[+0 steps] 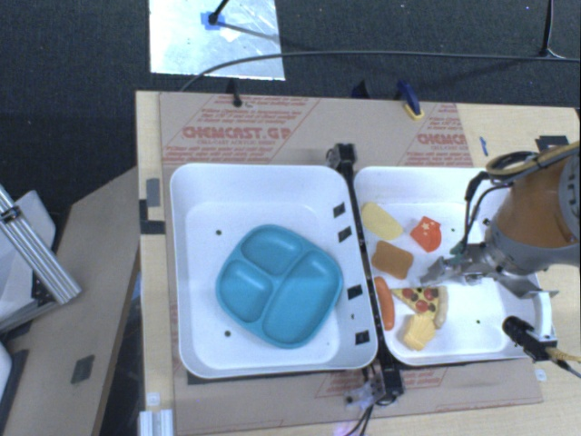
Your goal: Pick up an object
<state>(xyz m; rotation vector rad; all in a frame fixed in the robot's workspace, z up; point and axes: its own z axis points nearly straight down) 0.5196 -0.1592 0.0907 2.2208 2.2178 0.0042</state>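
The right bin point(454, 189) holds several toy foods. A pale yellow piece point(381, 220) lies at its back left, with a red piece point(427, 233) to its right. A brown piece point(392, 260) sits in front of them. An orange sausage-like piece point(385, 302) runs along the left wall. A pizza slice point(419, 296), a beige piece point(441, 306) and a yellow wedge point(418, 331) cluster near the front. My gripper point(439, 270) reaches in from the right and hangs just above the pizza slice, to the right of the brown piece. Nothing shows held in it.
The left bin point(209, 193) holds a blue divided plate point(278, 284). A black divider point(361, 262) runs between the bins. The arm's grey and orange wrist point(536, 221) covers the right bin's right side. Brown cardboard lies under both bins.
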